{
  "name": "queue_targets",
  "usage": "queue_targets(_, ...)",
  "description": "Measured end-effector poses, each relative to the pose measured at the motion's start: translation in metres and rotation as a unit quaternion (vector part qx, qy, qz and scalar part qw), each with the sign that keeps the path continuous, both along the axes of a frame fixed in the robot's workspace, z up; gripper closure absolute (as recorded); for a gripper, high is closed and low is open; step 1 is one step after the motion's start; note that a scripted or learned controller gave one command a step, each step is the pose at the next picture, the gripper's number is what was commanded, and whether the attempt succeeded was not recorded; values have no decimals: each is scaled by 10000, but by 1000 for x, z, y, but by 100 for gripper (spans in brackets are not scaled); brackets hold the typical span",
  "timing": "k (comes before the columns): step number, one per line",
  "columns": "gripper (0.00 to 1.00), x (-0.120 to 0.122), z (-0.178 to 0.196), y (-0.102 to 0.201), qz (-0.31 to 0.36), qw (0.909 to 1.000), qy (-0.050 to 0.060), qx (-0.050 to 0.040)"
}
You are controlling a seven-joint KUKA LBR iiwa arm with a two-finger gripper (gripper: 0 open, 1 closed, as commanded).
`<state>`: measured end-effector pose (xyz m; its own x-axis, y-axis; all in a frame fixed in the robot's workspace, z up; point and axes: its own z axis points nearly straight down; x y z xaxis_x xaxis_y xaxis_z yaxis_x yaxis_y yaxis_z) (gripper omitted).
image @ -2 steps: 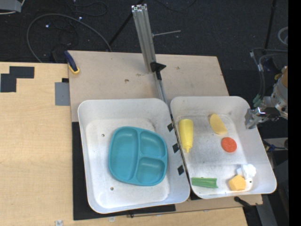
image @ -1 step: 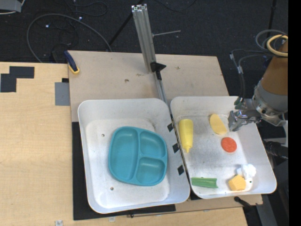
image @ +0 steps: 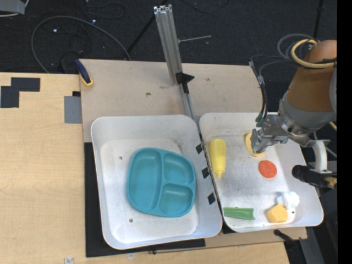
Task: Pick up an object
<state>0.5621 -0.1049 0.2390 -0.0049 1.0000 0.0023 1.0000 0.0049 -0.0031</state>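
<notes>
Teal tray (image: 161,181) in left bin (image: 104,147), yellow bottle (image: 218,155) right

Bench (image: 137,87) is tan wood. Two white bins sit on it: left bin (image: 104,147), right bin (image: 236,125), touching.

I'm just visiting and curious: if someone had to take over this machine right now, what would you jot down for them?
Gripper: low in the right bin, over a pale yellow thing at its far side; nothing visibly gripped.
Right bin also holds a yellow bottle, a red-orange disc, a green piece, a yellow-orange block and a small white thing.
Left bin holds a blue divided plate.
Done: arm lowered to a target.
Left: close on something and lift it.
</notes>
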Motion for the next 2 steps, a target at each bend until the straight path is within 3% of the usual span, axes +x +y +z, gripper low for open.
queue_targets(2,100,8,-9,105,3,10000,2,-1)
